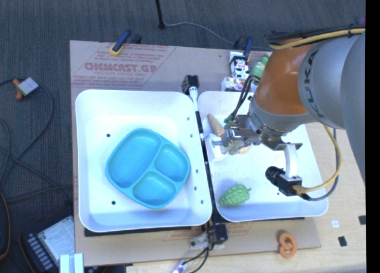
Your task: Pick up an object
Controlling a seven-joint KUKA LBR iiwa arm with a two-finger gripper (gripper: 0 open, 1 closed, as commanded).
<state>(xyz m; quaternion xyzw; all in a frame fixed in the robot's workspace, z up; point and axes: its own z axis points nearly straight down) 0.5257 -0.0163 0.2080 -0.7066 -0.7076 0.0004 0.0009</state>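
My gripper (227, 142) hangs low over the upper left part of the right bin (309, 206), under the arm's orange band (285, 85). A tan, cone-shaped object (215, 124) lies just up and left of the gripper, close to the bin's left wall. Some small white thing sits right under the gripper, partly hidden by it. A green bumpy object (235, 195), like a bunch of grapes, lies at the front of the same bin, well clear of the gripper.
The left bin (95, 206) holds a blue divided plate (148, 167). A black clamp (190, 83) sits on the wall between the bins. The arm's cable and black fitting (282, 181) hang over the right bin. An orange ring (287, 243) lies on the bench front.
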